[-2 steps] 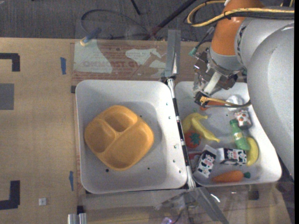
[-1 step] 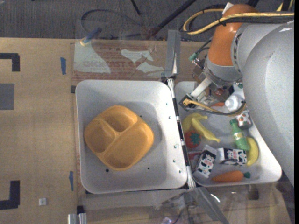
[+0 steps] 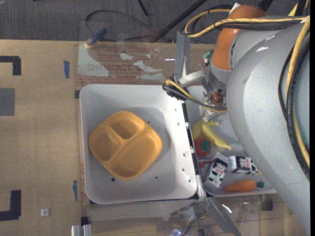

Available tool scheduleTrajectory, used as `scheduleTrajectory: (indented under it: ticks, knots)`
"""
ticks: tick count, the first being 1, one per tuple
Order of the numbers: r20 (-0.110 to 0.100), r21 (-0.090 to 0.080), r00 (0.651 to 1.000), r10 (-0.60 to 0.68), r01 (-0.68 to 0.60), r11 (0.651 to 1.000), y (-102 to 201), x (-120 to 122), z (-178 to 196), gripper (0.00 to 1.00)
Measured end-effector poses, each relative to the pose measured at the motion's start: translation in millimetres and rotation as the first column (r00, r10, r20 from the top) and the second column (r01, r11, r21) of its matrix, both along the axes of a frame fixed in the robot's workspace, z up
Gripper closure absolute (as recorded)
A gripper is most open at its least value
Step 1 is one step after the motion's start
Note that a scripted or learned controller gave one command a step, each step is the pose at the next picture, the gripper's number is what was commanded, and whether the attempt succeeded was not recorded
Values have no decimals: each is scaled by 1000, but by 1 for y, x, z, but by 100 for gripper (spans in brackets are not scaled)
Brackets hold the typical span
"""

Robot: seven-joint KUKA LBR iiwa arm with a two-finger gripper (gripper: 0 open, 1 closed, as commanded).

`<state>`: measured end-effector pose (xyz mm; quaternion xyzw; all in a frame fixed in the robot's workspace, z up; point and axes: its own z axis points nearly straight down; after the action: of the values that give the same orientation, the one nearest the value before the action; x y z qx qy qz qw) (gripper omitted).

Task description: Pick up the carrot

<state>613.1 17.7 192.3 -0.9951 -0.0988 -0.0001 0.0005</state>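
Arm, grey with an orange band, reaches across the right bin, its pincer poised at the bin's upper end; whether it is open cannot be told. The yellow plate sits in the left bin. The banana, tomato and two milk cartons lie between pincer and carrot, which rests lengthwise along the near wall.

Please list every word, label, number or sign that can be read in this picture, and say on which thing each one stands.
No text can be read for sure.
Clear sheet behind the left bin: red print, too blurred to read.
Two cartons in the right bin, beside the carrot: black-and-white cow pattern, any lettering too small.
Blue tape and black marks on the bench: no letters.
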Motion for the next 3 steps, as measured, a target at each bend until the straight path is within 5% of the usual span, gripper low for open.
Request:
scheduleTrajectory:
  ticks: [1, 2, 3]
  knots:
    - [1, 1, 1000, -3, 3, 1000, -1, 1, 10, 100]
    - [0, -1, 1000, -1, 1, 1000, -20, -30, 92, 100]
    - [-5, 2, 896, 444, -444, 896, 5, -102, 75, 100]
